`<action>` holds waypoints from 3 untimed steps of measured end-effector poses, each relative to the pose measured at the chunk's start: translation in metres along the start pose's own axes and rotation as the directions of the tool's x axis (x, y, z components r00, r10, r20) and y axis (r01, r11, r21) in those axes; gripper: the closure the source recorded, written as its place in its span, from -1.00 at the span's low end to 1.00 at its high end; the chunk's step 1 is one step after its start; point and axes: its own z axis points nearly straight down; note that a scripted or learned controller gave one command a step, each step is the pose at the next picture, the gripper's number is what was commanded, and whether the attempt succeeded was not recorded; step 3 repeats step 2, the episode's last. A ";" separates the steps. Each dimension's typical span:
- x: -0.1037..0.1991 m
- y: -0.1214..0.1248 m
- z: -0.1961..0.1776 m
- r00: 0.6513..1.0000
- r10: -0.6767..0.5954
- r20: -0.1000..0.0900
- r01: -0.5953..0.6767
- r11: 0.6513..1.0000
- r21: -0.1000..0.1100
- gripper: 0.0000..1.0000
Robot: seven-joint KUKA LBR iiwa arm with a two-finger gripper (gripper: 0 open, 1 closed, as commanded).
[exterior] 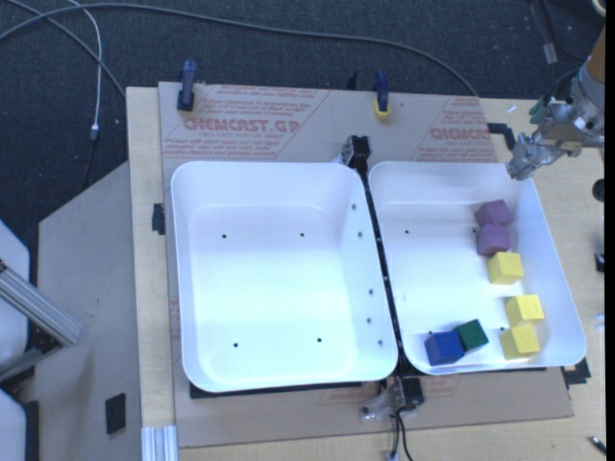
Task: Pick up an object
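Note:
Along the right bin's (423,257) right side lie two purple blocks (494,226), touching each other. Below them sit three yellow blocks (505,267), one after another toward the front corner. A blue block (444,347) and a green block (472,334) sit together at the bin's front edge. My gripper (527,164) hangs over the far right rim of that bin, above and to the right of the purple blocks. I see no object between its fingers.
The left bin (274,272) lies beside the right one, with a black divider clamp (357,149) at their far joint. Blue clamps (187,83) hold the cardboard sheet at the back. Cables run across the dark floor behind.

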 end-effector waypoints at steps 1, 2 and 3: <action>0.000 0.000 0.001 1.000 0.000 0.000 0.000 1.000 0.001 -1.00; 0.007 -0.044 -0.046 1.000 -0.003 0.000 0.003 1.000 0.000 -1.00; 0.007 -0.044 -0.046 1.000 -0.003 0.000 0.003 1.000 0.000 -1.00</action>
